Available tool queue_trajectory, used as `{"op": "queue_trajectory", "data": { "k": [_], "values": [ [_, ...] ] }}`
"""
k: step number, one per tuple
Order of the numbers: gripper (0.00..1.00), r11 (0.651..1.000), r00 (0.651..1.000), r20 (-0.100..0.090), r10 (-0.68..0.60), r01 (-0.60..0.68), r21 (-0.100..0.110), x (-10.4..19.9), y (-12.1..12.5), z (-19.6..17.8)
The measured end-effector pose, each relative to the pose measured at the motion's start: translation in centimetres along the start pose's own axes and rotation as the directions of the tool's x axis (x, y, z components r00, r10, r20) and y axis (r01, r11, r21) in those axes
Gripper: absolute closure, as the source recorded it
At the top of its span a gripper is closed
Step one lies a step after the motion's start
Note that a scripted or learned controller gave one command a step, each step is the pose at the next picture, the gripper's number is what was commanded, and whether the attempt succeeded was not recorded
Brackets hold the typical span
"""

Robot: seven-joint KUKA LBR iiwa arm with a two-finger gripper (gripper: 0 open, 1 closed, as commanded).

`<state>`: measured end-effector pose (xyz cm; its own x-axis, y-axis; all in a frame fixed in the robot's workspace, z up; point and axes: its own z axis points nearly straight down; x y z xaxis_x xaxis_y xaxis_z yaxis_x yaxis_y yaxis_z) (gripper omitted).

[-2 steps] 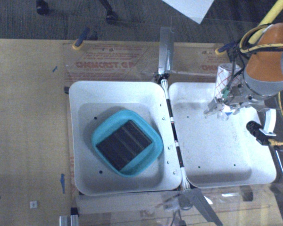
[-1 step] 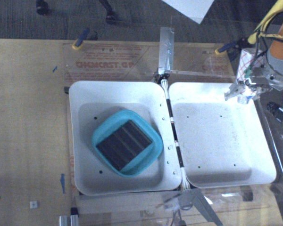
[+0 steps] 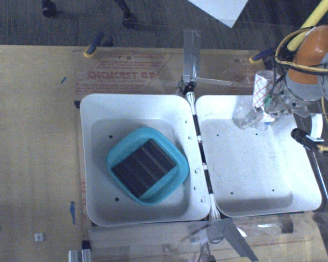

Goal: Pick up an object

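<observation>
**Surfaces and Finishes on the Bench**

Both bins — the left bin (image 3: 93, 146) and the right bin (image 3: 262, 179) — look like smooth white plastic with a soft sheen. In the left one, the blue container (image 3: 175, 165) appears to be matt plastic, and the dark block (image 3: 143, 168) inside it has a ribbed, dull face. The bench (image 3: 27, 146) reads as unvarnished wood or board, flat and matt. The arm (image 3: 311, 53) has a glossy orange band — its grey parts look like metal.

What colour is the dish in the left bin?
Light blue, with a dark ribbed insert, seen in the camera view: the dish.
</observation>
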<state>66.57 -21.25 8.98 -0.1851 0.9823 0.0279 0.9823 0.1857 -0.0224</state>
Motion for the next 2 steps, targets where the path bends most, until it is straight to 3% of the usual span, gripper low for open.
{"op": "queue_trajectory", "data": {
  "k": [1,2],
  "values": [
    [0.0,0.99,0.99,0.027,-0.138,0.138,-0.002,6.3,0.9,0.4],
    [0.0,0.992,0.992,0.0,-0.128,0.128,0.002,-0.2,-0.2,0.1]
  ]
}}
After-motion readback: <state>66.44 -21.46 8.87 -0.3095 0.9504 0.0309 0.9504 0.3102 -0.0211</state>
